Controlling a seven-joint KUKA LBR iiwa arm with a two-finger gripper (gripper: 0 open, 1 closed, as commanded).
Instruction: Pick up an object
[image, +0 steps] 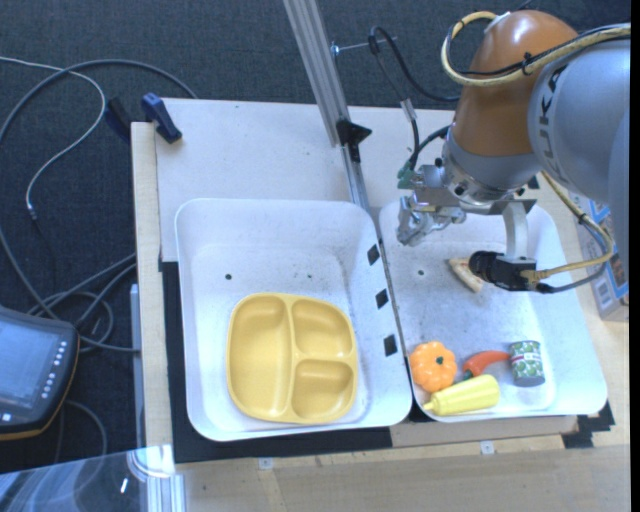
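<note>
Camera view: pale bench (250, 150) on dark carpet, cables at left; gripper (412, 232) above right bin (570, 330), finger state unclear.

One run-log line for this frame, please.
hand: over right bin, far end | holding: nothing seen | right bin near edge: orange pumpkin, yellow corn, can | left bin: yellow divided plate
</note>
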